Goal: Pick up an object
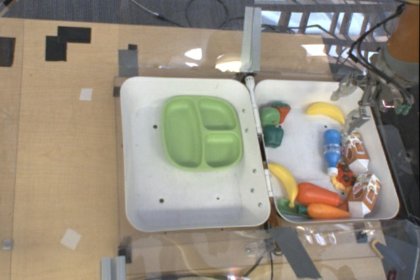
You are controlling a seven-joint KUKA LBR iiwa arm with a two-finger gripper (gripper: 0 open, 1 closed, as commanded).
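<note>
Over right bin [388, 203] far corner | end effector [359, 116] blurred, grip state unclear | arm cropped

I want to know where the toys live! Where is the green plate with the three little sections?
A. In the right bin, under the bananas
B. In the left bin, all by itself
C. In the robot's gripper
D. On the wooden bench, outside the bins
B. The green divided plate lies flat in the left bin, while the bananas, carrots and bottle crowd the right bin.
</note>
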